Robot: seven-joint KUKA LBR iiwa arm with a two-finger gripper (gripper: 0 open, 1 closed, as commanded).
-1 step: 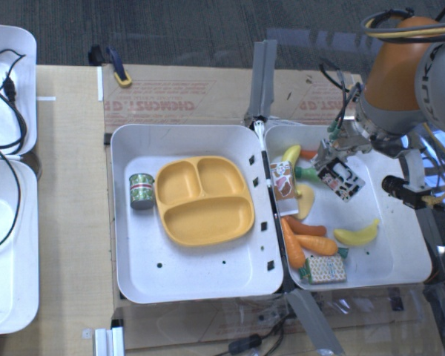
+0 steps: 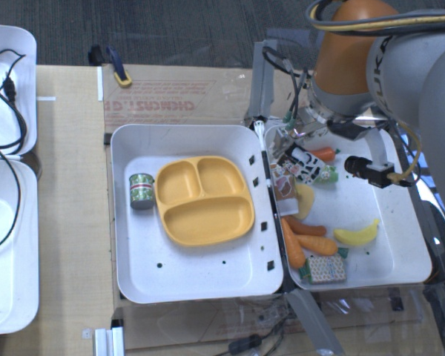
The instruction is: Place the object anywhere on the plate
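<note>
A yellow divided plate [image 2: 204, 199] lies in the left bin [image 2: 200, 291], with a small green-labelled can [image 2: 142, 191] standing just left of it. My gripper [image 2: 297, 162] hangs low over the upper left corner of the right bin [image 2: 400, 221], among a cluster of toy foods. Right by it are a brown packet [image 2: 283, 184], a pale yellow piece [image 2: 304, 199], a small green item [image 2: 328, 175] and an orange-red piece [image 2: 324, 154]. The arm's wrist and cables cover the gripper's tip, so I cannot tell what, if anything, it holds.
Further down the right bin lie orange carrots [image 2: 305, 228], a yellow banana [image 2: 356, 233] and a small patterned box [image 2: 322, 271]. The wall between the two bins [image 2: 271, 199] separates the gripper from the plate. White appliances with black cables [image 2: 4, 124] stand at the far left.
</note>
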